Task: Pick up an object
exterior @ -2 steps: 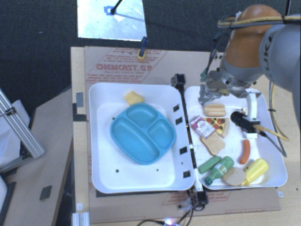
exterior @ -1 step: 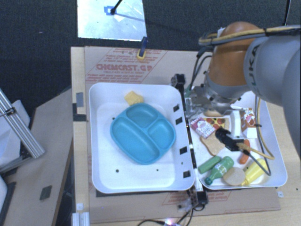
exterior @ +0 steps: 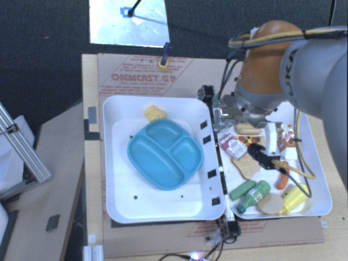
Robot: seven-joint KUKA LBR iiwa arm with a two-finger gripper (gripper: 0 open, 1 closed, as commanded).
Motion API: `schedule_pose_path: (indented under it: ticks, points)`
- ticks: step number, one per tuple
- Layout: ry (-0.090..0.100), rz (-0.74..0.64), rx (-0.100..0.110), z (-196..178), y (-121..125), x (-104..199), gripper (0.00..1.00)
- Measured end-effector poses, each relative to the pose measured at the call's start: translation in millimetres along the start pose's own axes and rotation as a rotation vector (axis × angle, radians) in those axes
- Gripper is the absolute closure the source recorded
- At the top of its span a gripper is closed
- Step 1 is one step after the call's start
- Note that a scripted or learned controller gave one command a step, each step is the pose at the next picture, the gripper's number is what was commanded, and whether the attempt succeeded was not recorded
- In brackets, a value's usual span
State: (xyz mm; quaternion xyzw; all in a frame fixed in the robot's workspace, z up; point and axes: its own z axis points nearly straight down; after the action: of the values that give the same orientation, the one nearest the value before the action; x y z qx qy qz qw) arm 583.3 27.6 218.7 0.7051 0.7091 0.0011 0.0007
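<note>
In the camera view, the arm hangs over the upper part of the right bin; whether its gripper is released or clenched I cannot tell. Nothing looks lifted, so the pick seems not yet done. A green bottle lies lower centre-right, long axis slanting lower-left to upper-right, cap lower-left.

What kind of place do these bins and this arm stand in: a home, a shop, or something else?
Probably a robotics lab, not a home. A KUKA arm reaches over two white bins on a bench. The bins hold toy food and a blue divided plate, and cables trail across.
</note>
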Motion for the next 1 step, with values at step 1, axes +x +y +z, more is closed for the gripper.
schedule_pose_path:
  ticks: [1]
  points:
    - [0.001, 0.003, 0.001, -14.6, -3.1, -1.4, 1.0]
